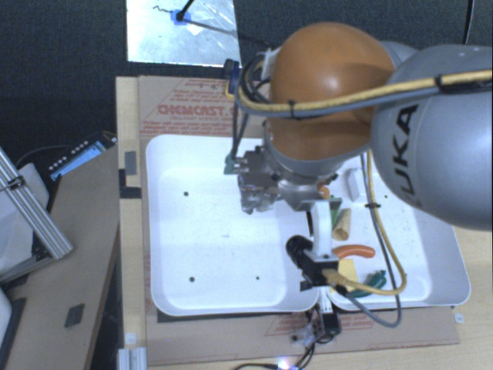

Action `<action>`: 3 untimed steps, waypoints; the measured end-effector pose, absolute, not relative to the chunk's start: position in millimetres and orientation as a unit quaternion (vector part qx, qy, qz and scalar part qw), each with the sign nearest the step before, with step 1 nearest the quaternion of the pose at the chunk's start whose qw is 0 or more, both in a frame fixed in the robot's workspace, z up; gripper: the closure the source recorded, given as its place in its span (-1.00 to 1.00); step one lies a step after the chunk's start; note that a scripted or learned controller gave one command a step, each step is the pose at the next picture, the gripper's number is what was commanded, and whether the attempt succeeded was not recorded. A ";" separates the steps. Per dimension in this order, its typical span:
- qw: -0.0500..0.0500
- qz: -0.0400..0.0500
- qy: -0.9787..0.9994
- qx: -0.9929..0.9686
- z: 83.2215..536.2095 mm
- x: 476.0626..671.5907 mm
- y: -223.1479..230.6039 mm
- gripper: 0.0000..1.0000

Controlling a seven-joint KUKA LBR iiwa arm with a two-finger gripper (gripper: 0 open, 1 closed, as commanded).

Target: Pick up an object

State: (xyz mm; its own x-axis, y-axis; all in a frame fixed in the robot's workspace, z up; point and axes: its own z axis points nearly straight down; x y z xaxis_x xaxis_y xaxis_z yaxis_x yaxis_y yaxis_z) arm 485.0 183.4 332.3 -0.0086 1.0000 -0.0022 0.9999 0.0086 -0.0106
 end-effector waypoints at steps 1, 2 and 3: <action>0.002 0.003 -0.710 -0.704 240.5 484.6 237.2 1.00; -0.003 -0.007 -0.708 -0.706 377.7 517.3 234.1 1.00; -0.002 -0.010 -0.709 -0.705 528.6 487.8 234.3 1.00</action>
